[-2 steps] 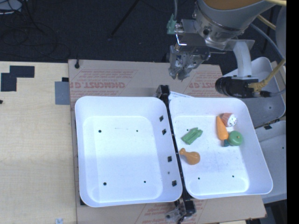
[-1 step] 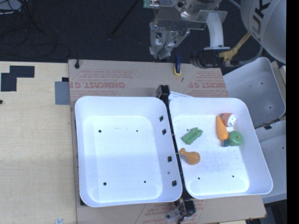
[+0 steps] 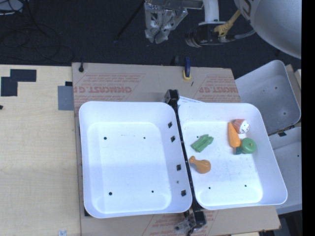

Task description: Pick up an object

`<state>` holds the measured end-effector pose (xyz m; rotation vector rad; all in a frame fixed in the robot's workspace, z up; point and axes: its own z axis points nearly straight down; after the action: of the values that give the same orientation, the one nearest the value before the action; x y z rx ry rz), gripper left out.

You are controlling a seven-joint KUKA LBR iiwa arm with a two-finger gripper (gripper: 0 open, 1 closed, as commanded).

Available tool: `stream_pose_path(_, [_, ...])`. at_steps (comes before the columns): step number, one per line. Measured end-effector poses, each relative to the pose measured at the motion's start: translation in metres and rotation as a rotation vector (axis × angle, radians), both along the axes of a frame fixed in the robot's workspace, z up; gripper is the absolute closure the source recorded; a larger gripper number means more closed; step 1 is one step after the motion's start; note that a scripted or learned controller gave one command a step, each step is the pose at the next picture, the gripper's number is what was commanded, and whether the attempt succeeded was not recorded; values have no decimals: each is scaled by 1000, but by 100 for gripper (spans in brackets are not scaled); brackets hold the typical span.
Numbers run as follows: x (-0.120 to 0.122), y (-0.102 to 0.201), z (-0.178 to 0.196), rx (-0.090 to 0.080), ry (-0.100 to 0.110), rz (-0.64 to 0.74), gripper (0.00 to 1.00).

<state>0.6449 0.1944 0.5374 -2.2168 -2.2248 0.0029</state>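
Two white bins sit side by side: the left bin [image 3: 129,159] on the left of the picture and the right bin [image 3: 268,181] on the right, which holds four small toys. These are an orange carrot [image 3: 233,135], a green leafy piece [image 3: 202,142], a tan drumstick [image 3: 200,165] and a green round toy [image 3: 248,146], plus a small red-and-white thing [image 3: 241,126] too tiny to make out. The gripper [image 3: 158,33] hangs at the top middle, holding nothing, and I cannot tell if its fingers are spread or pressed together.

One fixed camera — high above, slanting down on both bins [image 3: 130,113].
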Motion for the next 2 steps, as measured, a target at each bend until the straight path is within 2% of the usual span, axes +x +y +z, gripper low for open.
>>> stream_pose_path(1, [-2,51,-126,-4,16,1,100])
stream_pose_path(2, [-82,49,-45,4,-5,0,100])
